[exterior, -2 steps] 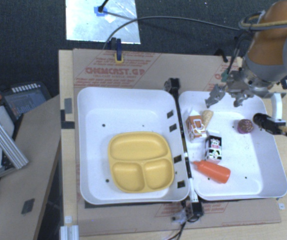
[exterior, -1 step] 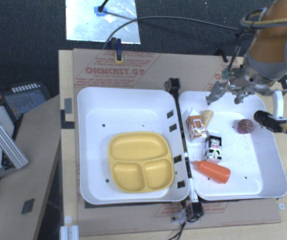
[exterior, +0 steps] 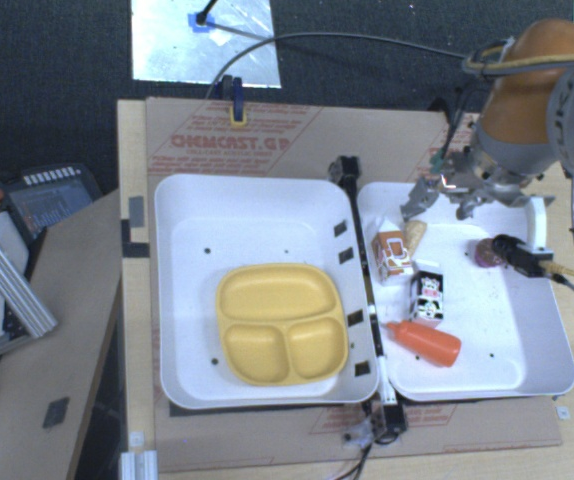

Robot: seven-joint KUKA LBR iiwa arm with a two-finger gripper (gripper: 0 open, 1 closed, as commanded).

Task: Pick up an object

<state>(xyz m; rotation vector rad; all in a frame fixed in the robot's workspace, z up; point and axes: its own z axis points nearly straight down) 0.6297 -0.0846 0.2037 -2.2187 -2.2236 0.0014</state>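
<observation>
The gripper [exterior: 445, 196] hangs over the back of the right bin [exterior: 542, 353], and I cannot tell its grip. Below it sit a small carton [exterior: 393, 254], a cow box [exterior: 427, 298] and a carrot [exterior: 427, 342].

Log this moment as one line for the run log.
gripper: over right bin's far edge, holding nothing seen | right bin: carton, cow box, carrot | left bin: yellow tray

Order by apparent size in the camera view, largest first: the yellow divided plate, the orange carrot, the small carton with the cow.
1. Yellow divided plate, clearly largest.
2. Orange carrot.
3. Cow carton, slightly smaller than the carrot; these two look close.
</observation>
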